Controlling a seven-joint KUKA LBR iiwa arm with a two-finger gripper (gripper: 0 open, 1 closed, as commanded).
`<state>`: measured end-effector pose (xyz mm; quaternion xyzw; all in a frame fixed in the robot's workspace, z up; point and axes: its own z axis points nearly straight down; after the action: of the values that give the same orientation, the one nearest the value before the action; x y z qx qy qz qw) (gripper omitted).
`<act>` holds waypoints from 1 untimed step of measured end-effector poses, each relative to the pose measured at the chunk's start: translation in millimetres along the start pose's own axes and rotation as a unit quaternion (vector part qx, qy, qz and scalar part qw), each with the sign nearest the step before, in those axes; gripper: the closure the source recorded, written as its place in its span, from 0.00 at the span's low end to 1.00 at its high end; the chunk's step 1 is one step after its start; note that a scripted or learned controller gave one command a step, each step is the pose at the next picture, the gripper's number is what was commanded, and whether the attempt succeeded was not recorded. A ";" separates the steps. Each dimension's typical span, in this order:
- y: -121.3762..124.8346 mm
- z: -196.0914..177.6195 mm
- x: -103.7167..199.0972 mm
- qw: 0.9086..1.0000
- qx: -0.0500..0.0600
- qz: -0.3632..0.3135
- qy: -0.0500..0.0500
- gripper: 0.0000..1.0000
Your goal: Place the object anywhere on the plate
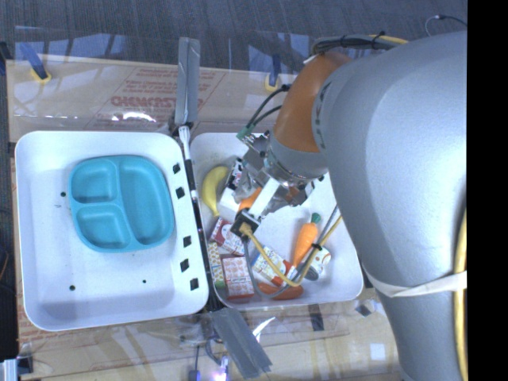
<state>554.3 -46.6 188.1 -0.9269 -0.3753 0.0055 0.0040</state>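
Observation:
A light blue divided plate point(121, 202) lies in the left bin point(40, 292), with nothing on it. My gripper point(240, 199) is low over the back left of the right bin point(349, 280), just right of a yellow banana point(212, 189). A small white and orange thing sits right at the gripper's tip, and I cannot tell whether it is held. An orange carrot point(304, 243) with a green top lies to the gripper's right. The arm's wrist and body hide much of the right bin.
Red and white snack packets point(236, 275) lie at the front left of the right bin, with a red-orange item point(282, 290) against the front wall. A grey divider rail point(187, 86) runs between the bins.

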 end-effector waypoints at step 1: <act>-4.1 -0.5 97.0 1.000 -0.003 -0.011 0.001 1.00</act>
<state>621.1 23.8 188.0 -0.9225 -0.3859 0.0031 0.0012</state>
